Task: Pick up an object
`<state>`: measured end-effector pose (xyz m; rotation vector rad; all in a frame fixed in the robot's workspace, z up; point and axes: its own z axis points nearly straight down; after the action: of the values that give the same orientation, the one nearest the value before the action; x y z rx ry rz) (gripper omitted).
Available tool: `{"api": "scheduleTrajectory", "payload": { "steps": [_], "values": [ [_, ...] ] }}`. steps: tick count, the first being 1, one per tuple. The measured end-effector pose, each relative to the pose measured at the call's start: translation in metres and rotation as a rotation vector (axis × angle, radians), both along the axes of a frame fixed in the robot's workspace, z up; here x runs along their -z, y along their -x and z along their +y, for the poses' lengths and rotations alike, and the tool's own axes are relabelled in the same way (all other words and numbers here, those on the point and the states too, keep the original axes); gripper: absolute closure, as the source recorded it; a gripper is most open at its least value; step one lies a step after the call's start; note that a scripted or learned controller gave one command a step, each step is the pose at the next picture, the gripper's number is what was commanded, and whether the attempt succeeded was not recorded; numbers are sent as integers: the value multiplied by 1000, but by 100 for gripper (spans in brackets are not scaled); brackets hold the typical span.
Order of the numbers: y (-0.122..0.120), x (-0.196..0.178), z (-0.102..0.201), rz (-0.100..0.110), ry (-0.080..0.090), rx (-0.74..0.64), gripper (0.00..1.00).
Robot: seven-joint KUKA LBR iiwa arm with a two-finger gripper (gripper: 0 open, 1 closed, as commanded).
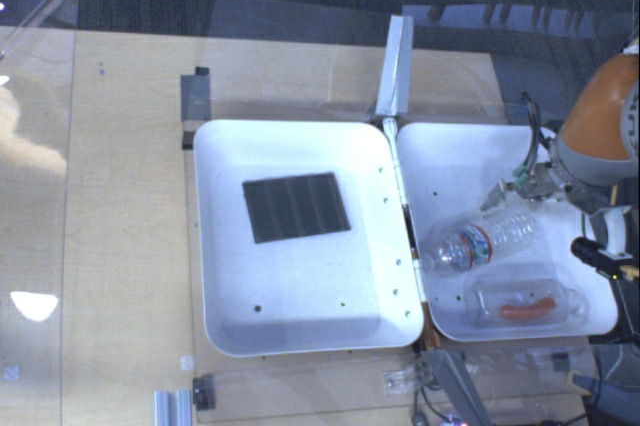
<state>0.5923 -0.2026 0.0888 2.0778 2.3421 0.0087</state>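
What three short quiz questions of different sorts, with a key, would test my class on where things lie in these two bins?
1. True or false: the dark ribbed pad lies in the left bin.
2. Which bin holds the clear plastic bottle? A) left B) right
3. Fill in: inside the clear case at the near edge of the right bin lies something coloured ____.

Key: 1 true. 2 B. 3 orange-red.
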Motion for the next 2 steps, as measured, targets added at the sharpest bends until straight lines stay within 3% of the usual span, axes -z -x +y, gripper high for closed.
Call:
{"api": "scheduleTrajectory", "payload": {
  "steps": [1,2],
  "values": [
    [63,-2,1,-5,3,-132,0],
    [83,-14,41,-63,40,-340,0]
  ]
}}
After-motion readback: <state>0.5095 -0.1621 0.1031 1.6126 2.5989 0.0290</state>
